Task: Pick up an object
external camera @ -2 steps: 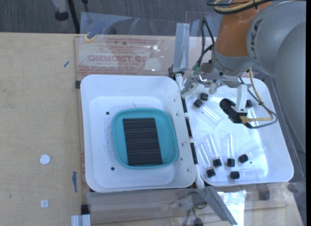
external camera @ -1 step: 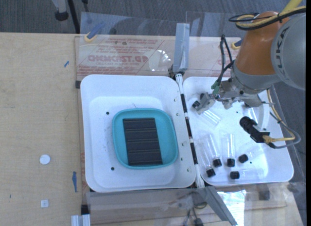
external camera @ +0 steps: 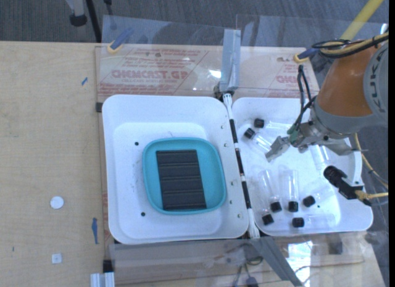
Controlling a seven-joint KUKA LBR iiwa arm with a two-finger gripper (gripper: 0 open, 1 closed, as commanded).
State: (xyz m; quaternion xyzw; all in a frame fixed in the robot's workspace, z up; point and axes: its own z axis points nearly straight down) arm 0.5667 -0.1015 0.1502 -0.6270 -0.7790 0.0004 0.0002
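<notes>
The right bin (external camera: 364, 218) is the landmark here, because all the loose things lie in it. These things are small clear vials with black caps (external camera: 276, 206). Several lie near the front wall of this bin, and two more (external camera: 249, 134) lie near its back-left corner. They rest on their sides and point in different directions, probably because they were tipped in without order. This makes each one harder to take, I think.

The gripper (external camera: 279, 146) hangs over the middle-left part of the right bin, close to the two vials at the back. It is tilted toward the divider (external camera: 237, 156) at the left side of this bin. I judge that the arm (external camera: 349, 88) is placed so because it reaches for one of these vials. The metal fingers look near each other, but the view is too small, so I cannot tell if they are apart or together. I see no vial between them.

To the left of the right bin stands the second bin (external camera: 117, 156). It holds a blue tray (external camera: 213, 162) with a dark ribbed block (external camera: 180, 179) inside.
</notes>
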